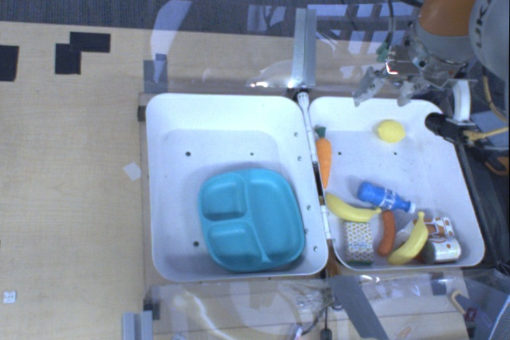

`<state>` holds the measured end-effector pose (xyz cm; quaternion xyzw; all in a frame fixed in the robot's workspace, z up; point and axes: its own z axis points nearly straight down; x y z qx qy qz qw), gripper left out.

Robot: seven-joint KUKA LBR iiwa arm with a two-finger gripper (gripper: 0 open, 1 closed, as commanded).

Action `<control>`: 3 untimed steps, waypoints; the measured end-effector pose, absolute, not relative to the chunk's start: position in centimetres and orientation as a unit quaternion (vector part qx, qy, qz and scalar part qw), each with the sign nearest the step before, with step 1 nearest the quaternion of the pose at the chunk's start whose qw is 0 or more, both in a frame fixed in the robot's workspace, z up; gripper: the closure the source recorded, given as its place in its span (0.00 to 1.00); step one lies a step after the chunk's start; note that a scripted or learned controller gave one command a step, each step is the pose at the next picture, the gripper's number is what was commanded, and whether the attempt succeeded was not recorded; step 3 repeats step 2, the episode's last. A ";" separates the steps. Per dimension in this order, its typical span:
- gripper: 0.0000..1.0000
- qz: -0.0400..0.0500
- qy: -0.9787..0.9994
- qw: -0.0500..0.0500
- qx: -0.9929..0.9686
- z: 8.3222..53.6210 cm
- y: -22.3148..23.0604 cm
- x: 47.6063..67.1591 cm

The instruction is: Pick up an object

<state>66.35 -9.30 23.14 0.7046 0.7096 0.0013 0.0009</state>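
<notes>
My gripper (388,89) hangs above the far edge of the right bin (446,163), its two fingers spread apart with nothing between them. Just below it a yellow lemon (390,131) lies on the bin floor. A carrot (323,158) lies along the bin's left wall. Toward the near side sit a banana (349,209), a blue bottle (383,196), a sausage (386,231), a second banana (411,240), a patterned sponge-like block (358,240) and a small can (443,240).
The left bin (183,131) holds a teal divided plate (250,219). A metal post (304,48) stands behind the divider between the bins. Black cables and arm hardware (462,131) crowd the right bin's far right corner.
</notes>
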 end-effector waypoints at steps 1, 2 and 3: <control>1.00 0.003 0.712 0.003 0.702 24.2 -9.1 66.6; 1.00 0.003 0.739 0.002 0.674 32.8 -4.0 64.9; 1.00 0.003 0.739 0.002 0.674 32.8 -4.0 64.9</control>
